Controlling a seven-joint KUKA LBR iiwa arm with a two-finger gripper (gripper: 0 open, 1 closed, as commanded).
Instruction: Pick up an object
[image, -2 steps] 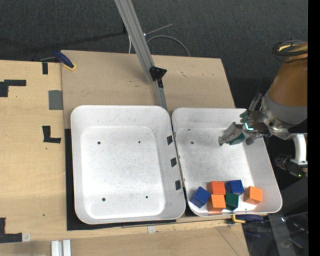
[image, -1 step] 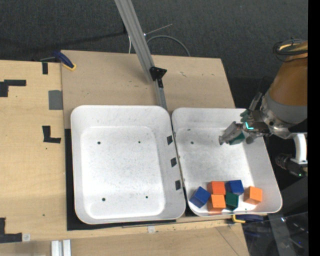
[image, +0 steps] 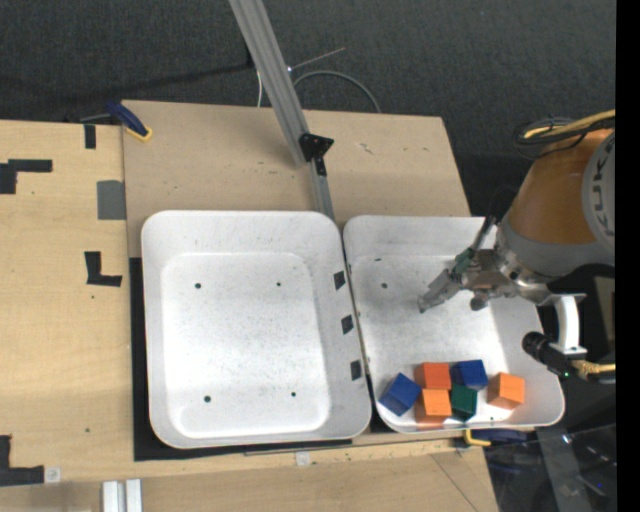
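Hovering over the right bin (image: 400, 240), the jaws (image: 432, 298) have a spread I cannot tell.

- A pale wooden bench (image: 250, 160) fills most of the scene.
- Dark grey carpet (image: 450, 50) lies beyond its far edge.
- A slanted metal pole (image: 280, 85) crosses the bench.
- Black tape marks (image: 95, 268) dot the left side.
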